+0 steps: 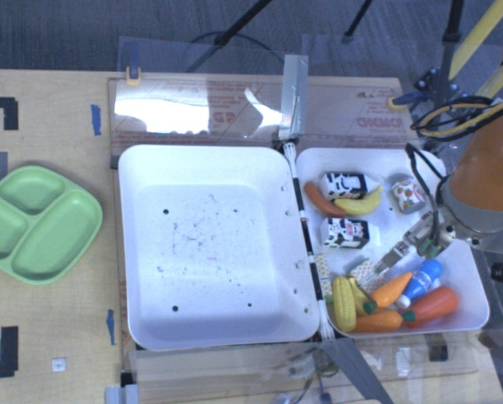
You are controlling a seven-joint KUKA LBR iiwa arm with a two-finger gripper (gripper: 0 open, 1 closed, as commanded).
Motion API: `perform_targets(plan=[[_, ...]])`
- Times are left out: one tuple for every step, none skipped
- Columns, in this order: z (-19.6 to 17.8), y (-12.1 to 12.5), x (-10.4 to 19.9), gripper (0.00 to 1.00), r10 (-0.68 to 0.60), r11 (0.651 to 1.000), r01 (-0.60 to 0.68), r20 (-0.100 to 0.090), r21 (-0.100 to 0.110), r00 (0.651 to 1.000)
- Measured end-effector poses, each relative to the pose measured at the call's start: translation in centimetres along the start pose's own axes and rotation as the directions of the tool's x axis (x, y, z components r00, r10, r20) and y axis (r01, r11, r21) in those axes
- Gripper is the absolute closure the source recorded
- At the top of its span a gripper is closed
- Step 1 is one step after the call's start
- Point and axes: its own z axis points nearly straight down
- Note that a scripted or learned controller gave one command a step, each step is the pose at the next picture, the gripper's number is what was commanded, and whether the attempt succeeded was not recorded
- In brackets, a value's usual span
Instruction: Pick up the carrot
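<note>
Light wood tabletop [50,108] with black tape marks [3,112] and blue tape bits [96,118]. Grey carpet floor [150,7] behind, black stand legs [251,11] crossing it, yellow pole [483,23] top right.

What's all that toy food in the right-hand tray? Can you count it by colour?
Orange or red (carrots, sausage): 4
Yellow (banana, corn): 2
Black-and-white cartons: 2
Blue-and-white bottle: 1
Small pale item: 1
Total: 10
</note>
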Motion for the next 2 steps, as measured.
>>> perform_targets(plan=[[3.4,-0.8,-3.8,0.0,-0.016,1.0,0.016,0.002,-0.001,1.0],[5.8,-1.8,1.2,0.0,-0.143,0.99,0.143,0.021,-0.011,0.99]])
